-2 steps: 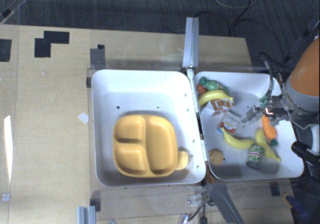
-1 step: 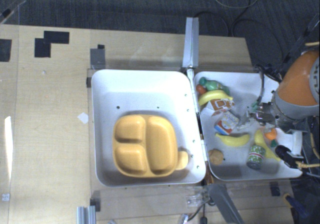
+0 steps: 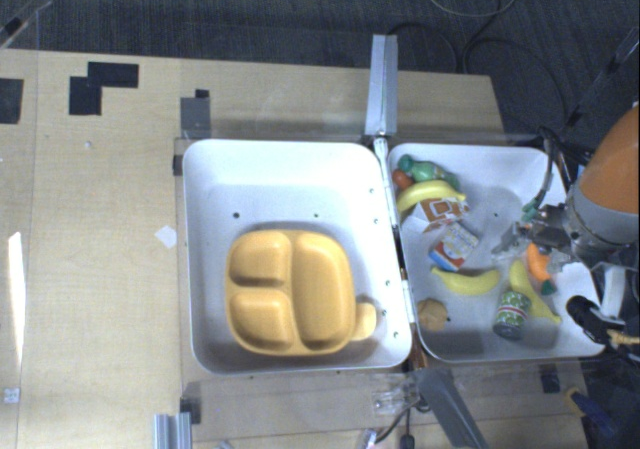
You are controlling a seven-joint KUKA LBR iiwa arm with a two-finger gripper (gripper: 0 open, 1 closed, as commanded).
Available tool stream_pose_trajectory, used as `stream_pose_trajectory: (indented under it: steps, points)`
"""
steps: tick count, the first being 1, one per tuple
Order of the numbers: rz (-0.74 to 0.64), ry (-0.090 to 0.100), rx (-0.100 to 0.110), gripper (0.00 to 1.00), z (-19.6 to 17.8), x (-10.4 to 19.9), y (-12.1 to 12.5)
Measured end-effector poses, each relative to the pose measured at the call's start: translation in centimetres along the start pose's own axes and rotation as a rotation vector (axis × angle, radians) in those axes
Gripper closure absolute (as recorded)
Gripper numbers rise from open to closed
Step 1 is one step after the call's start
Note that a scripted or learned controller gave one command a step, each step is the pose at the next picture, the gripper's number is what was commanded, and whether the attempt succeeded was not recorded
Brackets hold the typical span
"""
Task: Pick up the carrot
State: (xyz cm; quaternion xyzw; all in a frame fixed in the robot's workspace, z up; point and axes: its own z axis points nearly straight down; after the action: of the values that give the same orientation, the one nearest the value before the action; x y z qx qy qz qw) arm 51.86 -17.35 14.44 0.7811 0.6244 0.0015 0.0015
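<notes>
The carrot (image 3: 539, 265) is a small orange piece near the right side of the right bin (image 3: 480, 159). It lies against a yellow fruit (image 3: 522, 287). My gripper (image 3: 533, 237) comes in from the right, with the arm's orange band (image 3: 615, 182) behind it. The gripper hangs just above the carrot's upper end and hides part of it. Nothing visibly sits between the gripper's tips.
The right bin also holds a banana (image 3: 466, 282), a green can (image 3: 512, 313), a snack packet (image 3: 455, 237), another banana (image 3: 425, 195), green and red produce (image 3: 418, 174) and a brown round item (image 3: 432, 314). A yellow divided tray (image 3: 290, 289) lies in the left bin (image 3: 210, 237).
</notes>
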Motion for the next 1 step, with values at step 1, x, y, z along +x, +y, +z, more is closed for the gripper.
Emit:
stream_pose_trajectory:
  steps: [1]
  points:
    - [0.013, 0.0, -0.017, 0.0, 5.05, 7.21, 0.57]
